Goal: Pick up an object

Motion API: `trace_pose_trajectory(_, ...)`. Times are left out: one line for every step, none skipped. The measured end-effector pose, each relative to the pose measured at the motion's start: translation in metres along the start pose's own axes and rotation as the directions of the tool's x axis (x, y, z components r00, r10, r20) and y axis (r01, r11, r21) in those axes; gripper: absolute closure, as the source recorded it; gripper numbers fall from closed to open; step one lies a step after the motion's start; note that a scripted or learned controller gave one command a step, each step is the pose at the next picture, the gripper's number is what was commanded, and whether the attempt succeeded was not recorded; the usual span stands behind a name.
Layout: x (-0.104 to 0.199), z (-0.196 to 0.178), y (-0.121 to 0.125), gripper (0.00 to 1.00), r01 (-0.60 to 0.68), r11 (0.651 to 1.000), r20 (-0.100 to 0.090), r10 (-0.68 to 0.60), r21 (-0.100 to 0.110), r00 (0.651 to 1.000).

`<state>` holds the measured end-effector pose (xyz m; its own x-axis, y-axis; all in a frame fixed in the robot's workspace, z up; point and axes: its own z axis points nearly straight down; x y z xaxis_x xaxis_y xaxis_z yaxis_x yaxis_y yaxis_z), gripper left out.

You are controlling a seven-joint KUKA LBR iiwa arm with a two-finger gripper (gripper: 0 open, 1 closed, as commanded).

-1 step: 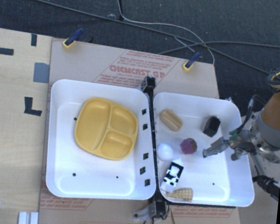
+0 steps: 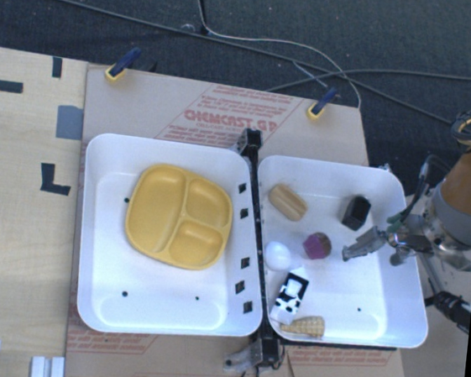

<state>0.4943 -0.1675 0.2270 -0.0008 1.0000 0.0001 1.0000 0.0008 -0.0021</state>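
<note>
The left bin (image 2: 95,235) holds a yellow plate (image 2: 179,216) with three compartments, lying a little toward 11 o'clock from the middle of the bin. In the right bin (image 2: 390,315) there are several small things. A white ball (image 2: 277,253) lies beside the dividing wall, and just at 5 o'clock from it is a black and white block (image 2: 291,293). At 6 o'clock from the block, near the front rim, lies a waffle cone (image 2: 303,325). A tan roll (image 2: 287,202) is at 12 o'clock from the ball. A purple ball (image 2: 317,245) lies near the middle of the bin, and a black block (image 2: 356,212) is at 1 o'clock from it, near the back. The gripper (image 2: 378,245) is over the right side of this bin, at 3 o'clock from the purple ball and apart from it. Its fingers (image 2: 359,247) are spread, with nothing between them. The arm (image 2: 461,196) stands at the right rim of the bin.
</note>
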Motion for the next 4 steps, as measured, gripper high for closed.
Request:
trace_pose_trajectory(-0.004,0.045,0.002,0.0,0.0,1.0,0.0,0.0,0.004,1.0)
trace_pose_trajectory(-0.009,0.092,0.006,0.0,0.0,1.0,-0.001,0.0,0.004,1.0)
trace_pose_trajectory(-0.008,0.144,0.006,0.0,0.0,1.0,0.002,0.0,-0.001,1.0)
trace_pose_trajectory(-0.009,0.131,0.007,1.0,0.0,1.0,0.004,0.0,-0.004,1.0)
